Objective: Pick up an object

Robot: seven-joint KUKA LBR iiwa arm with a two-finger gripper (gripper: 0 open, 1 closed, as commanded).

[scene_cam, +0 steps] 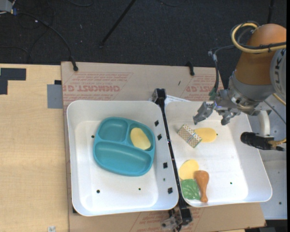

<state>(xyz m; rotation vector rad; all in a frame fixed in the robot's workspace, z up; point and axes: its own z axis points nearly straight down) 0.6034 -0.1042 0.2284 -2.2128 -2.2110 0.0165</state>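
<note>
The gripper (215, 113) hangs with fingers spread and nothing between them, just above the block (189, 135) (a small checkered slab, tilted). The block lies in the right bin (253, 178), touching a yellow oval (206, 135) beside it.

- A single fixed camera looks down on the tabletop (24, 144) from above, at a slant rather than straight down.
- It faces toward the far edge, where dark floor with cables (63, 13) fills the upper strip of the frame.
- It stands far enough back to take in both white bins whole: the left bin (82, 187) and the right bin (251, 178), side by side in the middle.
- The cardboard sheet (135, 81) beneath them shows along their far side and near edge.
- The arm (258, 52) enters from the frame's right side, cut off by the edge.
</note>
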